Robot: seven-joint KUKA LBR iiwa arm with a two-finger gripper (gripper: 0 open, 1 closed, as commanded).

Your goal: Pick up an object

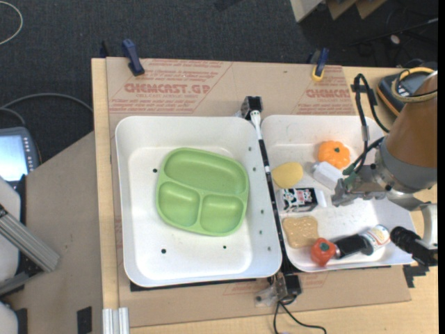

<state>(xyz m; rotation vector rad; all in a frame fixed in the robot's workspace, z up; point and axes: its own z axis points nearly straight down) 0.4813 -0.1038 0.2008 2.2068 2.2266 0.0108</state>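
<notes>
The right bin point(295, 125) holds several small things. An orange pumpkin-like toy point(334, 154) lies toward the back, with a yellow lump point(287, 173) and a white block point(324, 174) in front of it. A black-and-white carton point(299, 198) lies mid-bin. A tan toast piece point(300, 230), a red tomato-like toy point(322, 250) and a black-handled item point(354, 245) sit along the front. My gripper point(342, 192) is low over the right bin, just right of the white block and the carton. Nothing is visibly held.
The left bin point(132, 186) carries a green divided plate point(203, 191). A black divider strip point(264, 165) runs between the bins. Blue and yellow clamps point(132, 56) hold the board's back edge. The arm's grey and orange body point(414, 152) covers the right bin's right side.
</notes>
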